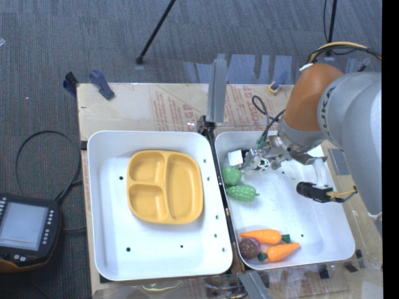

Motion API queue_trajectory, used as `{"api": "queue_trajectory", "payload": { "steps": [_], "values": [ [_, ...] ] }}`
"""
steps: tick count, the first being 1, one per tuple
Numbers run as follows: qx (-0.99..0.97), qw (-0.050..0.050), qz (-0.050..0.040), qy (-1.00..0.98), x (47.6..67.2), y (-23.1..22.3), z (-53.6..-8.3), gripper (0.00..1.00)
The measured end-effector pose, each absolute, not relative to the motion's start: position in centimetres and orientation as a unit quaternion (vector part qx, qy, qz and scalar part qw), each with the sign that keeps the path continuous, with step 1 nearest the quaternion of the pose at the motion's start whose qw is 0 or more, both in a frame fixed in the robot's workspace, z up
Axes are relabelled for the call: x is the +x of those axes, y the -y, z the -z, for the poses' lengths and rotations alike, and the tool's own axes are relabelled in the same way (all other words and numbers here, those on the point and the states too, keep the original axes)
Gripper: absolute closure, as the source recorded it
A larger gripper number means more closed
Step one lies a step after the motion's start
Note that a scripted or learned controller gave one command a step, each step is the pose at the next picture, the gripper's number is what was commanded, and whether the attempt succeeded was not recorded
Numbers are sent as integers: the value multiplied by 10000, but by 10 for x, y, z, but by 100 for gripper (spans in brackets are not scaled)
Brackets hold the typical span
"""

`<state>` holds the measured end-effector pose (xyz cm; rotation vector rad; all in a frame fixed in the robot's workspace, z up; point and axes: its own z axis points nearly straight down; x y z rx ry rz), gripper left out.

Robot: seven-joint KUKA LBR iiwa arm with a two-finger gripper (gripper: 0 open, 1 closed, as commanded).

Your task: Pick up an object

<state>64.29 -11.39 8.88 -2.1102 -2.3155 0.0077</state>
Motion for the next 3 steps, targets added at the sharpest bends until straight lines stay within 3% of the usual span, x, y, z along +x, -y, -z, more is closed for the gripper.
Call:
{"api": "queue_trajectory", "payload": {
  "steps": [1,2,3],
  "values": [
    [-8046,102,-94,5936,639,95,-80,0],
    [-8777,17,-18,4793,644,86,-134,0],
    [-9094,22,-29,4159,644,108,-140,0]
  ]
}}
